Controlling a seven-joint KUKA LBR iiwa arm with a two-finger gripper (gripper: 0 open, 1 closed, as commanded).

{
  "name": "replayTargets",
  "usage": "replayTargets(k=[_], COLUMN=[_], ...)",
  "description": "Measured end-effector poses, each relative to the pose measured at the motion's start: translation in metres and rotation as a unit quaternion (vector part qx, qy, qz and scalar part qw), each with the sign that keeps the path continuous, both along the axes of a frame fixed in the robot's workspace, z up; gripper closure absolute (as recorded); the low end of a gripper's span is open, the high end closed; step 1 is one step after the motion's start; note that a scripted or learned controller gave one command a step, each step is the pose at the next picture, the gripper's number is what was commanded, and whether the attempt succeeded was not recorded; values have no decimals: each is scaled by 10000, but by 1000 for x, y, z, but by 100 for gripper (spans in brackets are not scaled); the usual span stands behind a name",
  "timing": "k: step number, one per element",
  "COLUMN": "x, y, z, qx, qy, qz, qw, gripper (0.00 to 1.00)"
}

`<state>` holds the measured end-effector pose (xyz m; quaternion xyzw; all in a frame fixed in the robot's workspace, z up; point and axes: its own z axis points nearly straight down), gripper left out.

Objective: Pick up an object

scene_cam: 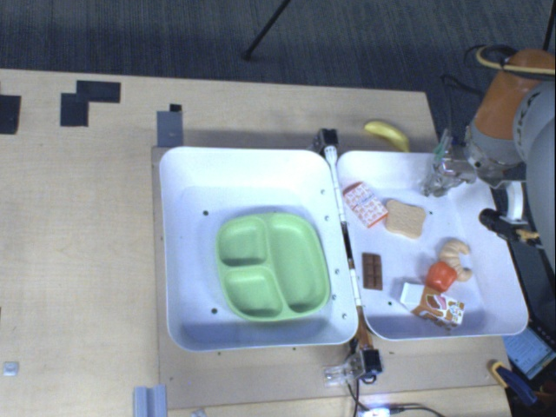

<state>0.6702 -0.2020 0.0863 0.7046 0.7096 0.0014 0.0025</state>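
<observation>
The right bin (pixel 495 233) holds several small items: a red-and-white patterned packet (pixel 365 204), a tan bread slice (pixel 405 219), a brown chocolate bar (pixel 372 271), a pale croissant-like piece (pixel 456 254), a red toy vegetable (pixel 440 275) and an orange-and-white carton (pixel 441 308). My gripper (pixel 441 181) hangs over the bin's far right corner, above and to the right of the bread slice. It is apart from every item, and I see nothing in it.
The left bin (pixel 187 198) carries a green divided plate (pixel 271 265). A yellow banana (pixel 387 134) lies on the bench just beyond the right bin's far rim. The arm's orange band (pixel 508 94) and grey body crowd the right edge.
</observation>
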Motion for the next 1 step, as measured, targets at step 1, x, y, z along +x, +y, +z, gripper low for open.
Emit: replayTargets(k=[1], x=[0], y=[1], z=[0], qx=[1], qy=[6], qz=[3], qw=[10000], gripper=[100])
